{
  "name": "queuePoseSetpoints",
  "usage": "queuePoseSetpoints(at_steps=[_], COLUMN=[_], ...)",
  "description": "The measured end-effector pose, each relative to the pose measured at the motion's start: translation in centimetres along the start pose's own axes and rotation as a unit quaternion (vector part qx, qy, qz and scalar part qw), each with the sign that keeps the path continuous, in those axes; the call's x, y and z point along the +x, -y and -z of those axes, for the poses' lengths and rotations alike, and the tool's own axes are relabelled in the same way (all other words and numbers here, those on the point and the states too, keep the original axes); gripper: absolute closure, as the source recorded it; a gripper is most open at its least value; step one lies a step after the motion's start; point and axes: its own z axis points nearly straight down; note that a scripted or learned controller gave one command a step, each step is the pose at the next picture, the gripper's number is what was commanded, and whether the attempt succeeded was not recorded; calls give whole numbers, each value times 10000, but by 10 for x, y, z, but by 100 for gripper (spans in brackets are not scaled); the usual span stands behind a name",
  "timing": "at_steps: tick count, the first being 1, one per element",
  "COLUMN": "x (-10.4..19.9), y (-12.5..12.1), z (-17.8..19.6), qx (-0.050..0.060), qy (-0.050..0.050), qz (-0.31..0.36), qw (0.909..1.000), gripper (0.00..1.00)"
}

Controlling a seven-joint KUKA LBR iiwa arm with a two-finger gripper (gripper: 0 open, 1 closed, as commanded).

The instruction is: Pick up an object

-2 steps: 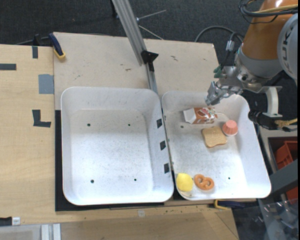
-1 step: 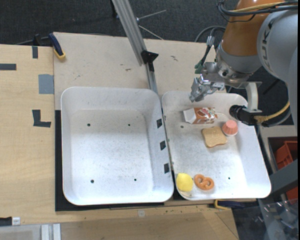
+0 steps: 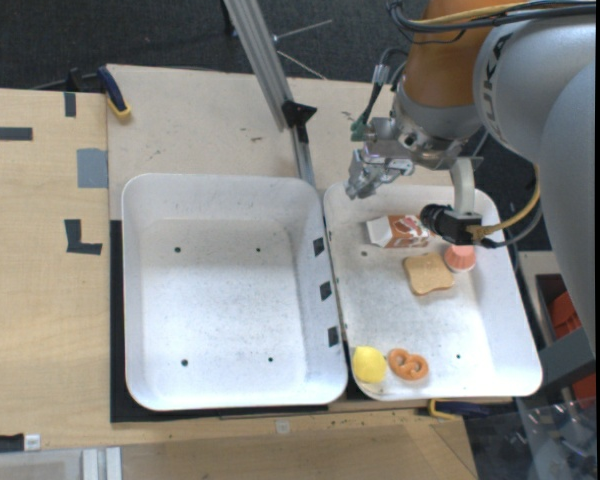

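While hovering over right bin [image 3: 500,353] far corner, gripper [image 3: 365,180] is hanging with jaw state impossible to tell, nothing seen gripped; carton [image 3: 398,231] and toast [image 3: 427,274] lying just below jaws, likely targets.

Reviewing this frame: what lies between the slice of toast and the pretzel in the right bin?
In the camera view, just bare white bin floor lies between the toast and the pretzel. The lemon sits left of the pretzel, off that line.

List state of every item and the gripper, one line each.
gripper: above right bin's far left corner, holding nothing
white carton: lying flat, right bin
toast slice: flat
pink cup: beside toast
lemon: near corner
pretzel: flat, beside lemon
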Motion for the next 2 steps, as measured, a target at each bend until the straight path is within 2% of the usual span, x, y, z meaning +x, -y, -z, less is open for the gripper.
queuePoseSetpoints(at_steps=[1, 2], x=[50, 98], y=[-10, -19], z=[-5, -31], qx=[0, 15], qy=[-1, 1], qz=[3, 0], qw=[10000, 10000], gripper=[100, 100])
